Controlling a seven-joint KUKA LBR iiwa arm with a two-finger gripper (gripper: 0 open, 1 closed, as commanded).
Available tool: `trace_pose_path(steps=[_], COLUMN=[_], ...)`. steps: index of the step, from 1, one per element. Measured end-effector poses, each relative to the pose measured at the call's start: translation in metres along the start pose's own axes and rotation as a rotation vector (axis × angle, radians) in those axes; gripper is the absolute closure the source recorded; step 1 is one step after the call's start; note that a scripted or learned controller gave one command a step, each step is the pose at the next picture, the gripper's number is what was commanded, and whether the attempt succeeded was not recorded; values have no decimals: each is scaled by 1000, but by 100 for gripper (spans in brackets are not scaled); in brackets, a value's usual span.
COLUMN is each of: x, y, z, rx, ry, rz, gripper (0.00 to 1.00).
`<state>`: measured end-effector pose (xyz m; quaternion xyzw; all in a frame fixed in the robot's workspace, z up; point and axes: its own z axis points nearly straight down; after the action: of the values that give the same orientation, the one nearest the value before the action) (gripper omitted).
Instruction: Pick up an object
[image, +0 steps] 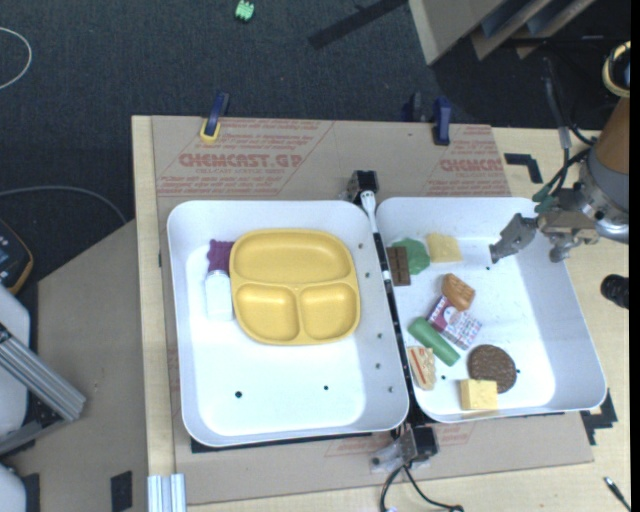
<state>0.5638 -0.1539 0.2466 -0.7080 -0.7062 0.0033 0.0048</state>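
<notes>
The gripper (525, 240) hangs over the far right part of the right bin (560, 330), coming in from the bench's right edge; one grey finger points down and to the left, but whether the fingers are open or closed cannot be told, and nothing shows between them. The things to pick all lie to its left and nearer the front, along the right bin's left half and apart from the gripper. Closest is one pale yellow block (444, 248) near the far edge, with one green piece (412, 254) and one brown bar (399, 266) beside it by the left wall. Toward the middle sits one orange-brown bread-like piece (458, 292), then one pink-and-white packet (455, 325) whose print is too small to read, touching one green stick (433, 340). Near the front edge are one hot-dog-like piece (422, 366), one dark brown round cookie (492, 366) and one yellow cube (479, 395). The left bin (280, 400) holds one yellow divided plate (295, 285) with three compartments, one purple thing (219, 255) and one white thing (217, 296) at its left edge. The brown board (300, 150) under the bins reads "CHEMCAST GP" in red print, repeated.
</notes>
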Motion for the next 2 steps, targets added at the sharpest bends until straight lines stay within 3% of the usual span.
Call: trace_pose_path(steps=[1, 2], x=[0, -2], y=[2, 5], z=[-6, 37], rx=[-12, -5], ry=[-3, 0], rz=[-2, -2], gripper=[0, 0])
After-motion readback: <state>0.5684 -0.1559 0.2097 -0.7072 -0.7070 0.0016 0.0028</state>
